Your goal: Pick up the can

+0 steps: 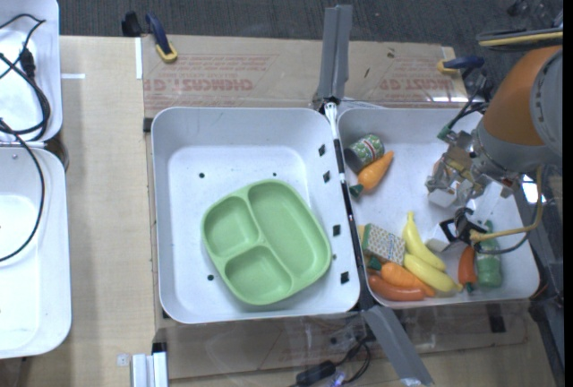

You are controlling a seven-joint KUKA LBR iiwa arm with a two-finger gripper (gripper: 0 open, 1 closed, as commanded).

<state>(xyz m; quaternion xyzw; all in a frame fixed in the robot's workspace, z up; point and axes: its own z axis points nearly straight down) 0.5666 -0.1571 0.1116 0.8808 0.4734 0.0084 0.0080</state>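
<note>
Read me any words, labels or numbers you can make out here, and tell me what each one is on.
"CHEMCO" or similar, red letters appearing mirrored and upside down, on the cardboard sheet behind the bins; the rest of that print is too blurred to read.
The can carries a label, too small to read.
The patterned packet: no legible text.

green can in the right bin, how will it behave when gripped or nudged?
The can lies on its side, so a nudge would probably roll it. The carrot touching it may check that roll. It looks small and rigid, likely light, and its curved wall could slip between the fingers.
</note>
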